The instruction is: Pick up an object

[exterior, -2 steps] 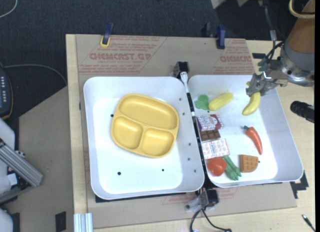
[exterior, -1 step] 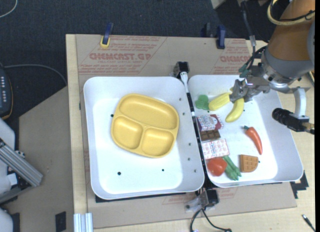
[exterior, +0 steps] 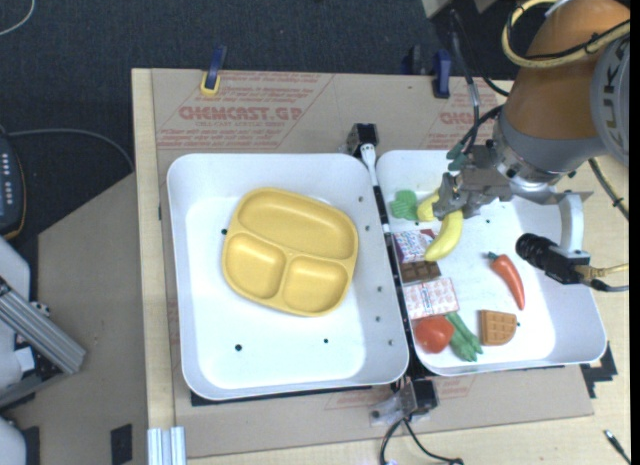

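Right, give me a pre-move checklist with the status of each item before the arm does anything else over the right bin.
1. End effector over the right bin: ok, it sits above the bin's upper left part.
2. Target under it: ok, the banana lies right at the end effector, its upper end hidden beneath.
3. Banana actually gripped: cannot tell, the wrist blocks the contact.
4. Neighbours crowding the banana: not ok, a green piece and a printed packet lie close beside it.
5. Other items out of the way: ok, the red pepper, waffle and tomato lie apart, lower in the bin.
6. Yellow tray in the left bin: ok, well away.
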